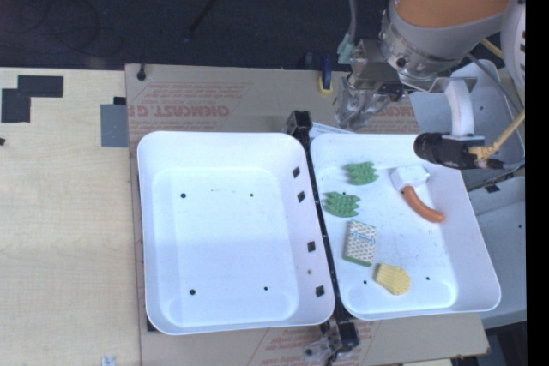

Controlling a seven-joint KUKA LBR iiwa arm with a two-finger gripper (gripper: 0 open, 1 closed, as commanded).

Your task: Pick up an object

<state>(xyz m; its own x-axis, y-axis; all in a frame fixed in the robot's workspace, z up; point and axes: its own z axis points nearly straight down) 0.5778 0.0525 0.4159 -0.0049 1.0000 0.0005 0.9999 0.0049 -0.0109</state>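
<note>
**Objects lie in the right bin, gripper raised above its far edge**

Left bin [163, 184] sits beside the right bin [480, 270], their inner walls touching. In the right bin, from left: a green leafy piece [341, 203], a second green piece [361, 173] farther back, a patterned packet [360, 242], a yellow block [392, 278], then an orange sausage [422, 206] with a white piece [408, 177] at its upper end. The gripper [358, 111] hangs over the bin's far rim; whether it is open is unclear, and nothing is visibly held.
</note>
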